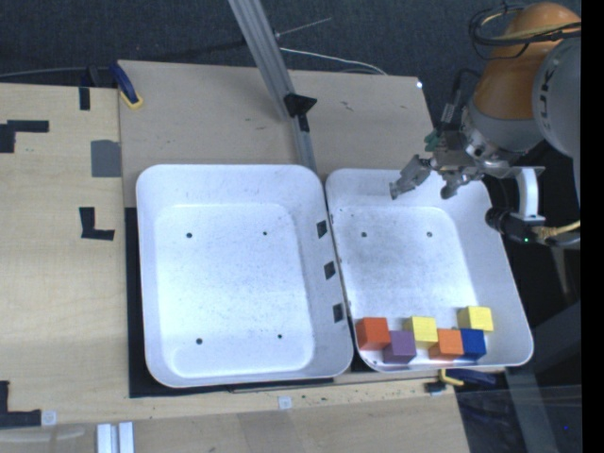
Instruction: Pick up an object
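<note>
Hovering gripper (426, 186), fingers spread wide w/ nothing between, over right bin (491, 253) far edge | blocks (422, 336) (orange, purple, yellow, blue) bunched at bin's near edge, well apart from gripper | left bin (156, 253) alongside | pick not begun, arm likely poised to descend

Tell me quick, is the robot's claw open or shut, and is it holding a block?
Gripper: jaws spread open, holding nothing, hovering over the far end of the right bin.

Two shallow white bins: left bin (160, 253), right bin (491, 253). Six small blocks in the right bin: two orange (374, 331) (450, 342), two yellow (424, 328) (477, 318), one purple (402, 344), one blue (473, 344).
</note>
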